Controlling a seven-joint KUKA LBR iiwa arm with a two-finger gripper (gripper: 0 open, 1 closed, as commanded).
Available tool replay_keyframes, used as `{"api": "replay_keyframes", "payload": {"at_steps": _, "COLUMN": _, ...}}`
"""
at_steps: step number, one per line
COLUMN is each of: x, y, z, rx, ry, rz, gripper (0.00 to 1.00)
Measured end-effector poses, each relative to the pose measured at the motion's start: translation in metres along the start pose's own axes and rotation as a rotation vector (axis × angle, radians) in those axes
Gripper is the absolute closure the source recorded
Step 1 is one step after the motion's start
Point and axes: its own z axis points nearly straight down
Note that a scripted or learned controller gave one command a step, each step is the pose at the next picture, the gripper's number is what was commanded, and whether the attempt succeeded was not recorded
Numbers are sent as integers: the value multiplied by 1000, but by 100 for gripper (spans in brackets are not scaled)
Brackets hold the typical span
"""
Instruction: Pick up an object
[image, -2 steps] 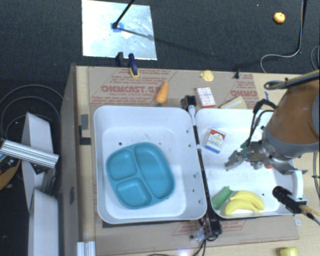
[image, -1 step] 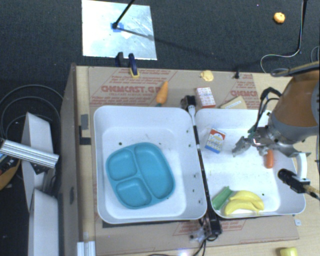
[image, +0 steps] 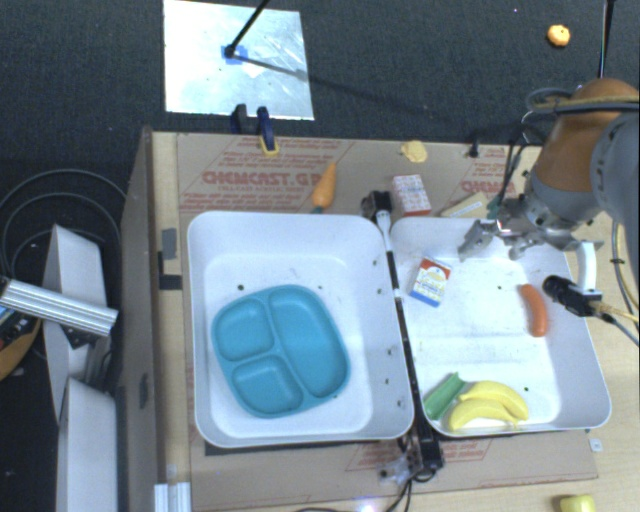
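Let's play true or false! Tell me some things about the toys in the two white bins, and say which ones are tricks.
1. The blue tray lies in the left bin. True.
2. The bananas are in the left bin. False: they lie in the right bin, near its front edge.
3. The green thing sits right beside the bananas. True.
4. The end effector is holding the orange sausage. False: the sausage lies on the bin floor, apart from it.
5. The small carton lies in the right bin. True.
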Motion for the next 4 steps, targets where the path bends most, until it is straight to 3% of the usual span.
{"api": "replay_keyframes", "payload": {"at_steps": 1, "x": 27, "y": 26, "z": -60, "rx": 0, "ry": 2, "rz": -1, "gripper": 0}}
{"api": "replay_keyframes", "payload": {"at_steps": 2, "x": 25, "y": 25, "z": -68, "rx": 1, "ry": 0, "rz": -2, "gripper": 100}}
{"api": "replay_keyframes", "payload": {"at_steps": 3, "x": 57, "y": 25, "z": -95, "rx": 3, "ry": 3, "rz": -2, "gripper": 100}}
{"api": "replay_keyframes", "payload": {"at_steps": 4, "x": 42, "y": 24, "z": -108, "rx": 4, "ry": 2, "rz": 5, "gripper": 100}}
